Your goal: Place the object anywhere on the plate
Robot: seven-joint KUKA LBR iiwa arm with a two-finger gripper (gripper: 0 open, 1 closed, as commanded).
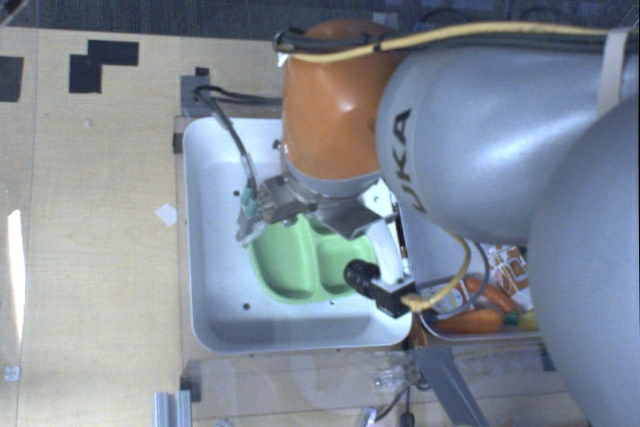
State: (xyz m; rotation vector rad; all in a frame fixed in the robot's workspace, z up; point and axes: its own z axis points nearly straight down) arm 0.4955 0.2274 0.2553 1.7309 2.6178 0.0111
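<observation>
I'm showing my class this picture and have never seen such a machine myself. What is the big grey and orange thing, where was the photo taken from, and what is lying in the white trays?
The camera looks down at a slant on a bench. The big grey shape with the orange band is a robot arm, reaching in from the right and covering much of the scene. Beneath it, in the left white bin, lies a light green plate with compartments. The right bin holds orange and other coloured objects, mostly hidden. The arm's gripper is tucked under the wrist, so nothing can be seen held.
</observation>
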